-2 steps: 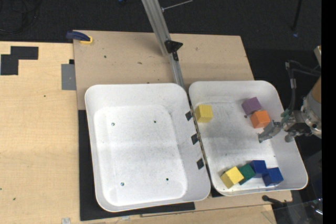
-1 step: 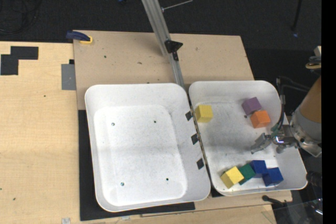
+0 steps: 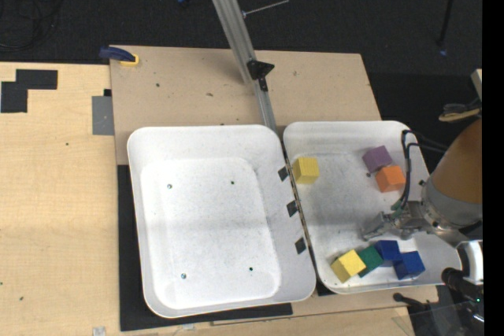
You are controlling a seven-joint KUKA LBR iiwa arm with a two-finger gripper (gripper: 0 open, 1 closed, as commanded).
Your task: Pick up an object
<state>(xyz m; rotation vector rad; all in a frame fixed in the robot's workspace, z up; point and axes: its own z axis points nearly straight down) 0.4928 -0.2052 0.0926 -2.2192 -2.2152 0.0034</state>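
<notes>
Over the right bin the gripper is lowered close to the floor, probably so that a block can be reached. Whether it is closed cannot be told, and nothing is seen gripped. A blue cube lies just beside it, with a green cube and a yellow cube near; an orange cube is placed farther away.

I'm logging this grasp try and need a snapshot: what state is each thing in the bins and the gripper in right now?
Yellow cube: lying alone at the right bin's left wall.
Purple block: lying beside the orange block.
Orange block: lying free.
Yellow block: touching the green block.
Green block: wedged between yellow and blue.
Blue blocks: clustered together.
Gripper: low in the right bin, above the cluster, holding nothing visible.
Left bin: flat on the bench.
</notes>
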